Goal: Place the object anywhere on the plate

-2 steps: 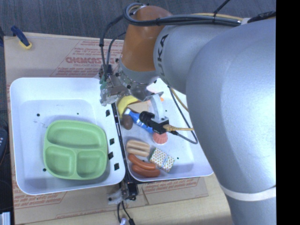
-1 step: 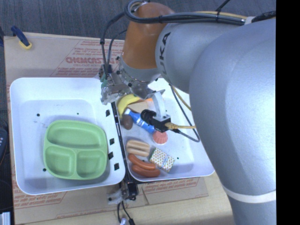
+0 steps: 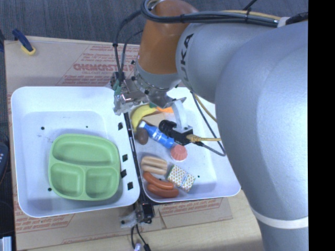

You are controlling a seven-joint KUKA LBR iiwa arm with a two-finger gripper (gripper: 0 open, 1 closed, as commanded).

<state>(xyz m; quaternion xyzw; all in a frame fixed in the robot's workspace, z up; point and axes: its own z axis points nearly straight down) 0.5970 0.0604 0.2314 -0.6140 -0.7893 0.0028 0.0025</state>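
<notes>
**Claw low over the toy pile, plate waiting**

Grey arm (image 3: 251, 88) looms closest, so I can't tell the claw's (image 3: 149, 99) state. It sits over the right bin (image 3: 222, 184), by the banana (image 3: 142, 114) and blue bottle (image 3: 157, 135). I'd lift straight up, then cross to the green plate (image 3: 84, 166) in the left bin (image 3: 26, 140). Cardboard covers the tabletop (image 3: 78, 61); carpet lies beyond.

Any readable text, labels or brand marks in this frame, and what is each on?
"KA": black letters on the grey arm beside its orange band, the rest hidden.
Red print on the cardboard under the bins: too blurred to read.
Patterned packet in the right bin: too small to read.
</notes>
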